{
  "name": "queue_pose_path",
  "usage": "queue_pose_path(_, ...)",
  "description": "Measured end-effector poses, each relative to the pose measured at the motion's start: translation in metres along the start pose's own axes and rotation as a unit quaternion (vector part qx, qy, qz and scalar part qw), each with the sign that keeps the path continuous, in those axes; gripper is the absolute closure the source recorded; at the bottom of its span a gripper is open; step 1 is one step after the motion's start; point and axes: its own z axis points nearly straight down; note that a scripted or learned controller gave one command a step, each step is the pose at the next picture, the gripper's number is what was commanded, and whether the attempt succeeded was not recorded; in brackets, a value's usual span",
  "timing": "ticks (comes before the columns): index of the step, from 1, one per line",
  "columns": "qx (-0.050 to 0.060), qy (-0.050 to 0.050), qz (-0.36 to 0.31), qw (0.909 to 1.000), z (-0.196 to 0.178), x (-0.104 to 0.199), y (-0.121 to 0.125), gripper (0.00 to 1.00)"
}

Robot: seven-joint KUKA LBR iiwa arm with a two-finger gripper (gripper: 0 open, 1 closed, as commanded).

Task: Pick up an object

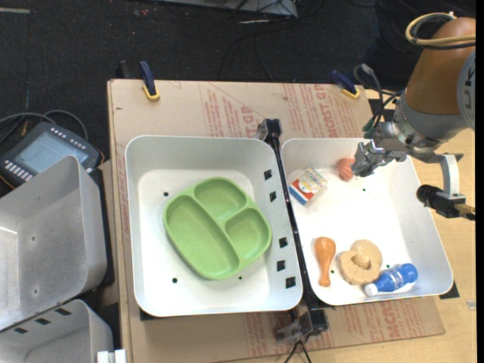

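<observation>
Gripper (364,162) sits low over the far part of the right bin (423,233), dark fingers pointing left and down. How far the jaws stand apart cannot be told: they read as one dark mass from this angle. A small orange-pink object (345,169) lies just left of the fingertips, touching or nearly touching them; whether it sits between the fingers cannot be told.

Other contents of the right bin: a small red, white and blue packet (305,185) near the far left corner, print on it too small to read; an orange drumstick-shaped toy (325,259) toward the near side; a tan, ring-like pastry piece (360,262) just right of it; a blue and white bottle (392,279) lying on its side, touching the pastry piece at the near right.

Left bin (144,203) holds a green three-compartment plate (217,227), roughly centred.

Cardboard sheet (197,104) under both bins carries red printing, seen reversed and faint, not legible as words. Yellow-tipped clamps (149,82) pin its far edge.
</observation>
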Motion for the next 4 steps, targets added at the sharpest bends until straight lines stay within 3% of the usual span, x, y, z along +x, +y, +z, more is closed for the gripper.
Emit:
queue_pose_path(1, 0.001, 0.000, 0.000, 1.0000, -0.013, 0.000, 0.001, 1.00)
queue_pose_path(3, 0.002, 0.000, -0.001, 1.0000, 0.000, 0.121, 0.018, 1.00)
queue_pose_path(4, 0.002, 0.001, -0.003, 1.0000, -0.010, 0.179, 0.019, 1.00)
